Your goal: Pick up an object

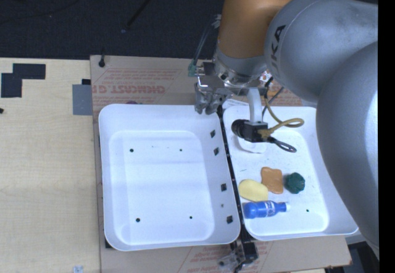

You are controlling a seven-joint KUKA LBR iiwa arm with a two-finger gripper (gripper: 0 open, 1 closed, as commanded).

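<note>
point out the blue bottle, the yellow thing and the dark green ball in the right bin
blue bottle point(261, 209), camera view, mid-body.
yellow thing point(253, 190), camera view, centre of its top.
dark green ball point(295, 183), camera view, centre.

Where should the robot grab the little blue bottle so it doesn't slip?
Probably around the middle of the bottle, coming straight down. It lies on its side, pointing left-right, so the tool's fingers should close across its round body from front and back. The yellow thing sits close behind, so go carefully.

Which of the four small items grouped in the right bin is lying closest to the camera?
The blue bottle, lying on its side below the yellow piece, orange piece and green ball.
</note>
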